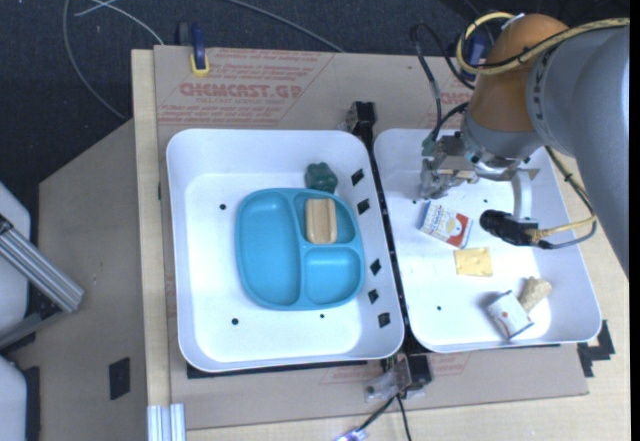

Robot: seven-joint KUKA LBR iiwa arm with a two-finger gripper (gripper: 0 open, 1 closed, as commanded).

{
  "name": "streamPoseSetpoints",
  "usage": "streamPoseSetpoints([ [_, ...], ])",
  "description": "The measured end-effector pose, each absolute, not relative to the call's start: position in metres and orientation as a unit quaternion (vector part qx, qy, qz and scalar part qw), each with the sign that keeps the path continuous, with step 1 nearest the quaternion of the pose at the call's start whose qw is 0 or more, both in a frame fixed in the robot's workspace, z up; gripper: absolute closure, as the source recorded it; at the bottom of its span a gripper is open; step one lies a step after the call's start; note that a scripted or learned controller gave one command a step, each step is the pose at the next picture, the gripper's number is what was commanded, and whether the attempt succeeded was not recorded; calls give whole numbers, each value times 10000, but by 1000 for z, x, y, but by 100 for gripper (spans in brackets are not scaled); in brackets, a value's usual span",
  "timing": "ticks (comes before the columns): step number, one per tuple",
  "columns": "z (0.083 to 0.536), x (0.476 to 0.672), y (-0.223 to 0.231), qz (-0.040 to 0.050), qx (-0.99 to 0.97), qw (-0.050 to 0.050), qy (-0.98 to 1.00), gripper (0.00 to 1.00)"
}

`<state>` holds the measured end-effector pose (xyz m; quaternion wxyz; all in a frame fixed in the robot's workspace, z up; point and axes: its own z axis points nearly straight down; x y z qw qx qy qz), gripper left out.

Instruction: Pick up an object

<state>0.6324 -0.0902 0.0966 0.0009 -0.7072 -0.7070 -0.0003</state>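
My gripper [434, 187] hangs low over the back left part of the right bin [565, 329], on the end of the grey arm with its orange band. Just in front of it lies a small white packet with blue and red print [443, 224], flat on the bin floor and apart from the gripper. A yellow square piece [473, 261] lies further forward. Near the front right are a tan chunk [536, 291] and a small white and red box [508, 315].
The left bin [195, 229] holds a blue divided plate [270, 259] with a tan block [320, 221] in its upper right compartment. A dark green lump [321, 176] sits behind the plate. A black divider with clips [375, 229] runs between the bins.
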Motion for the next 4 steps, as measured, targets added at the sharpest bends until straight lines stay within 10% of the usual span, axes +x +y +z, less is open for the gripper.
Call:
streamPoseSetpoints([
  [3,241,632,-93,-24,-7067,-28,-7075,100],
  [4,228,629,-41,0,-7052,19,-7090,100],
])
